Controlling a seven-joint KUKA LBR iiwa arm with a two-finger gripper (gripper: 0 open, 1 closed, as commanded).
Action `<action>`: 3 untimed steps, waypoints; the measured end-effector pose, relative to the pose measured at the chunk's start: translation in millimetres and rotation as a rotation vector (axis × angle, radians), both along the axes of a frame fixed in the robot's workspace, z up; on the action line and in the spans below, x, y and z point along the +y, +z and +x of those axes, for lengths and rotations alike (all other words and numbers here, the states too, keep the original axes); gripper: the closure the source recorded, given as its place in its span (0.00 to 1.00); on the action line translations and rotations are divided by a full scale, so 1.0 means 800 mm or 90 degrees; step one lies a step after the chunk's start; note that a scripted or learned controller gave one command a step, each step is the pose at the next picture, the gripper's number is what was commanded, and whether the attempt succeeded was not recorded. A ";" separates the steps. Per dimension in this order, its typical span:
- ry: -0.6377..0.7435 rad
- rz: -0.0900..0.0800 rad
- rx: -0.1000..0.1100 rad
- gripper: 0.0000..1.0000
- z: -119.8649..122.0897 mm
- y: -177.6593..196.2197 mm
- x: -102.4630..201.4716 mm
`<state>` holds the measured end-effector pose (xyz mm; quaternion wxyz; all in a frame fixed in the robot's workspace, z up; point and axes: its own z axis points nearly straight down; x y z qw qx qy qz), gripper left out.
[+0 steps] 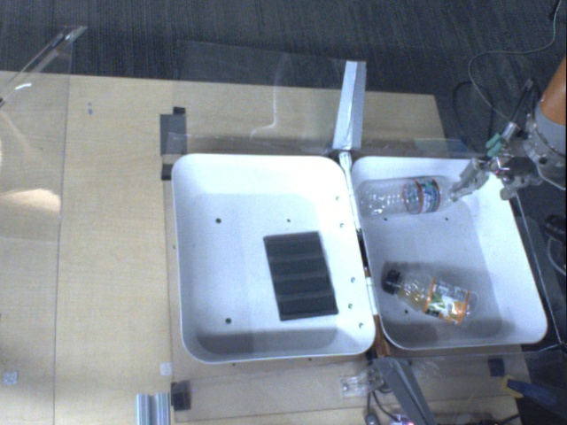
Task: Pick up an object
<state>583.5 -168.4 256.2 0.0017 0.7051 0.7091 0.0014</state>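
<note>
Two white bins side by side on a wooden bench. Left bin (204,237) holds a flat black ribbed pad (301,275), lying near its middle, slightly toward the near side. Right bin (514,264) holds two bottles. A clear bottle (403,197) with a blue label lies on its side at the far end, cap end toward the left wall. An orange-labelled bottle (431,296) with a dark cap lies on its side toward the near end, well apart from the first. Arm enters at the far right edge; gripper (478,173) sits over the bin's far right corner, just right of the clear bottle. Nothing seen between the fingers; spread or pressed together, cannot tell.
</note>
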 end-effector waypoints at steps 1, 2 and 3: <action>0.070 0.000 0.000 0.00 0.095 -0.111 0.031; 0.128 -0.003 -0.006 0.00 0.113 -0.198 0.015; 0.170 -0.001 -0.003 0.00 0.043 -0.210 0.031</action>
